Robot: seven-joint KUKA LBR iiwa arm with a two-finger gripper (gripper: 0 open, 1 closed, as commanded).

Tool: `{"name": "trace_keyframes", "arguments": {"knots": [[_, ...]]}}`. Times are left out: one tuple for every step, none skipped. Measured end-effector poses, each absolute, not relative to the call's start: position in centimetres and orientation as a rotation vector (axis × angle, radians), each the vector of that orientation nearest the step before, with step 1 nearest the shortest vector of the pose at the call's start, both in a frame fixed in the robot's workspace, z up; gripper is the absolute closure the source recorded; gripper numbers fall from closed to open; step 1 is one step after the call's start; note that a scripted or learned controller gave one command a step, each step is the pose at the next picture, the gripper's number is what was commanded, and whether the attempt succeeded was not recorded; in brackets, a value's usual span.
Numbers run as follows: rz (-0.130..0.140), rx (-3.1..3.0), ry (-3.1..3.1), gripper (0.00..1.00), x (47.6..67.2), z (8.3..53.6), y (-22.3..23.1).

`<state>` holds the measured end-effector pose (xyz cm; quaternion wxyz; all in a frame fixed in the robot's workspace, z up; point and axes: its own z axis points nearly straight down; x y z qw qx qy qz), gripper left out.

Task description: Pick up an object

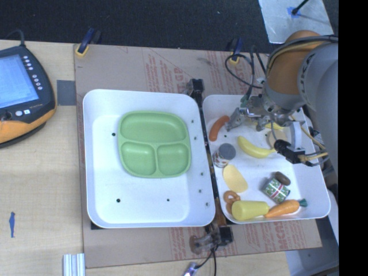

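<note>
Here the surface (52,171) carries two shallow white bins side by side. The left bin (103,206) holds a green divided plate (154,143) that lies flat in its upper middle part. The right bin (315,195) holds the small objects. A yellow banana (253,148) lies in the upper middle of this bin, and an orange-red sausage-shaped piece (217,127) lies near the upper left corner. Just below that piece there is a small grey round lid (226,152), and below it a pale yellow oval slice (234,179). Along the lower wall lie a yellow pepper-like piece (249,210) and an orange carrot (284,208), end to end and nearly touching. A small can with a green label (276,188) is tilted just above the carrot.

The grey arm with the orange band (294,62) reaches in from the right over the upper part of the right bin. The claw (259,118) hangs just above the banana, close to it. Cables and the wrist cover the claw, so I cannot tell how far open it is, and no object is visible in its hold.

At the left edge of the surface rests a control tablet with an orange frame (23,94).
</note>
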<state>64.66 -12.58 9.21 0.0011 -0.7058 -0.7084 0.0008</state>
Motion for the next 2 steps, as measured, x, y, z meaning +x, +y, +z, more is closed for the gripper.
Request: {"name": "trace_keyframes", "arguments": {"knots": [[0.007,-2.215,-2.226,0.00,58.4,9.2,-14.4],[0.010,-2.211,-2.230,1.00,58.5,10.2,-14.5]]}}
